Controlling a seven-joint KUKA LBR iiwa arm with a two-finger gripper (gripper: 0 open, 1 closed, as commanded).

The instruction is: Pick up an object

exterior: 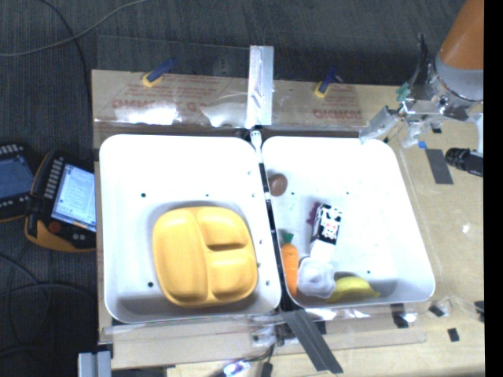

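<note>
- While the grey arm (460, 69) with its orange band reaches in from the right, we see its gripper (397, 124) hanging over the far right corner of the right bin (393, 210), above the rim and not over the bin floor.
- Whether the gripper is open or closed we cannot tell from this slanted view; nothing shows in its grasp.
- All the small objects lie in the right bin, well apart from the gripper and crowded toward the bin's left and near sides.
- An orange carrot (290, 265) lies along the left wall, touching a crumpled white object (317, 277).
- A yellow banana (351, 287) rests against the near wall, just beside that white object.
- A dark packet with a black-and-white label (326, 222) sits near the middle of the bin floor, above the white object.
- A small brown round thing (277, 183), perhaps a nut or a ball, lies near the far left corner.
- In the left bin (126, 210) we see a yellow divided plate (206, 254) lying flat toward the near side, apart from the walls.
- Off the desk (456, 234) to the left, a handheld control unit with a lit screen (67, 203) lies on the dark floor, with cables trailing around it.
- Two blue-and-yellow clamps (159, 72) grip the clear panel behind the bins.
</note>
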